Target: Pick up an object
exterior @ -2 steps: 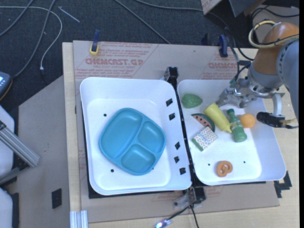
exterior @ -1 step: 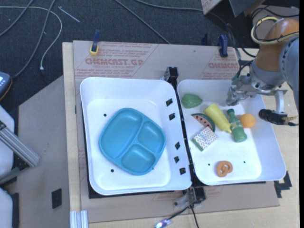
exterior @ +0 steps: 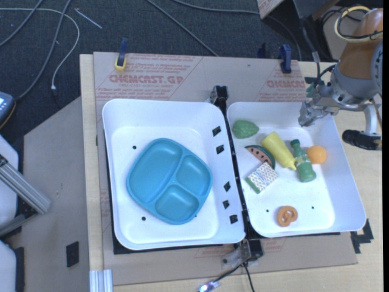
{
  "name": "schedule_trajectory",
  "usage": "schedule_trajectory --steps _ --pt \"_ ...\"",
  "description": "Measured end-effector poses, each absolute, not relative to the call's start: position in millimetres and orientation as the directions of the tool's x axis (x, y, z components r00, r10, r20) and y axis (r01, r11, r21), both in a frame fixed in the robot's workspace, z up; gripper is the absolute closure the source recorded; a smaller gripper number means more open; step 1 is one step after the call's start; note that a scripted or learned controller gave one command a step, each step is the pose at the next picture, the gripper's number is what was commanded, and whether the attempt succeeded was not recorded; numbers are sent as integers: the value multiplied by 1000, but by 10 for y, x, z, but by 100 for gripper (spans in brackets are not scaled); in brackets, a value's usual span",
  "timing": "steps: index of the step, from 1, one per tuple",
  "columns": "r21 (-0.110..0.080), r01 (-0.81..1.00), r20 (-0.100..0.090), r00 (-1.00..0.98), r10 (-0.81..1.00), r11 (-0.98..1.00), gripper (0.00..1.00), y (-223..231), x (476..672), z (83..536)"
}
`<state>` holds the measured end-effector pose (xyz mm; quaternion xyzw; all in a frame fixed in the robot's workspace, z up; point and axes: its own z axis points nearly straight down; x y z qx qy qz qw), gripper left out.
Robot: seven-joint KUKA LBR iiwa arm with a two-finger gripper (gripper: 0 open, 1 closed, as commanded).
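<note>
The right bin holds a green leafy piece, a watermelon slice, a yellow piece, a green bottle-shaped toy, an orange ball, a dotted square block and a small pretzel. My gripper hangs over the bin's far right corner, above and right of the toys, touching none of them. Nothing shows between its tips.
The left bin carries a blue divided plate. Black clips line the seam between the two bins. Clamps hold the cardboard base at the back. Cables lie on the dark floor behind.
</note>
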<state>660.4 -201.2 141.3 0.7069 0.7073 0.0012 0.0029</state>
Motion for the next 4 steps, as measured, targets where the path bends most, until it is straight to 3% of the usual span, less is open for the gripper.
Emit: schedule_trajectory --steps 2,3,4 --pt "8 1000 -3 -1 1000 1 100 -2001 6660 2410" --pt "-2 1000 3 -6 1000 6 100 -1388 6572 2421" --pt "-5 1000 3 -4 1000 4 100 -927 6330 2380"
